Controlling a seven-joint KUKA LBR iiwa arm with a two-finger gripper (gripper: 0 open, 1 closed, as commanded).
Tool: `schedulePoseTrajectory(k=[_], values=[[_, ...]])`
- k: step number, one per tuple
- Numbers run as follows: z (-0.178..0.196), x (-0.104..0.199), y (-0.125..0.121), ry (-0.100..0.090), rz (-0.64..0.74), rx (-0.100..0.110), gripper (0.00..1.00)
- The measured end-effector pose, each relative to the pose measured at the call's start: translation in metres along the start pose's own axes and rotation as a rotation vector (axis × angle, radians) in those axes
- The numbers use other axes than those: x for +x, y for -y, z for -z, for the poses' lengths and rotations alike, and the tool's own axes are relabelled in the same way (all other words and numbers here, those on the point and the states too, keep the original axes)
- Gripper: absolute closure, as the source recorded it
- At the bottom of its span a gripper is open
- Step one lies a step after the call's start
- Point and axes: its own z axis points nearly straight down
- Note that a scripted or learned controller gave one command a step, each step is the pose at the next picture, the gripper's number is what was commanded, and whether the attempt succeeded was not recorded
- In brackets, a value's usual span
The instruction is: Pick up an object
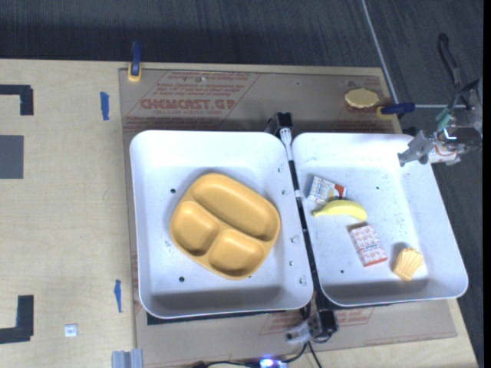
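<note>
Banana (341, 208), likeliest thing to pick, lying flat near the middle of the right bin (441, 232), just below a small printed packet (324, 187) and just above a red-and-white card (367, 244); untouched, as far as can be judged. Largest first: wooden bench (61, 228); left bin (149, 159) holding a yellow divided tray (223, 225), tilted, filling most of the floor; right bin with the four small things, among them a ridged orange piece (407, 262) near the lower right corner. Round yellow disc (361, 97) lying on the board beyond the right bin. Gripper (418, 151) at the right bin's far right corner, apparently above the rim, well apart from everything; open or closed impossible to tell. Nothing seized, nothing lifted; approach, grasp and lift all left to do.
</note>
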Motion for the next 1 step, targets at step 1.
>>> schedulePoseTrajectory(k=[1], values=[[-0.1533,0.0295,0.0667,0.000,-0.001,-0.001,0.00]])
